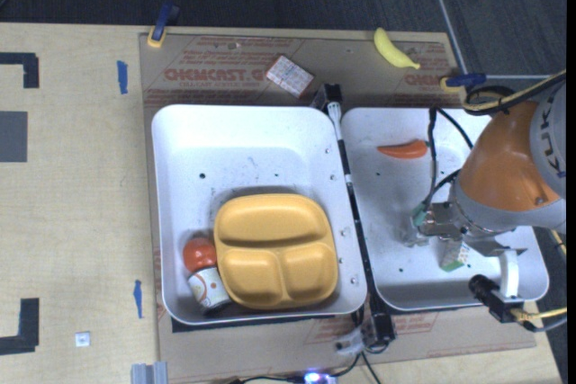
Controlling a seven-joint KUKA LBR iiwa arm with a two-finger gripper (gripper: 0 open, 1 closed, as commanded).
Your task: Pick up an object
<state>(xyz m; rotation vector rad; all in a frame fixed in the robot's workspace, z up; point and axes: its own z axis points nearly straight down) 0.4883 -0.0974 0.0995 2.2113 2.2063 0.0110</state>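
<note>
the claw [436,227] is lowered into the right bin [392,283], at lower right of the frame; whether it is spread or pinched cannot be told. nothing is seen lifted, so the pick is judged undone. an orange carrot [402,150] lies at the bin's upper part, long axis left-right.

I see a mustard-yellow tray [274,249] and a red-and-white can [204,272] in the white left bin [236,132]; an orange carrot [402,150] in the right; a yellow banana [394,49] on brown cardboard [225,67].
</note>
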